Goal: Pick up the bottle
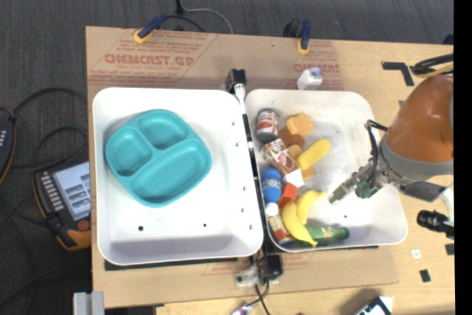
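In the right bin (383,232), the green bottle (327,234) lies on its side along the bottom edge, lower centre of the frame, touching the lower end of a banana (297,217). The gripper (345,192) hangs over the bare white floor of that bin, up and to the right of the bottle and apart from it; nothing sits in it, and whether it is spread or pressed together cannot be told. The rest of the toys crowd the bin's left side: a can (266,125), a corn cob (313,154), a blue-capped piece (271,183). The left bin (110,232) holds a teal divided plate (157,156).
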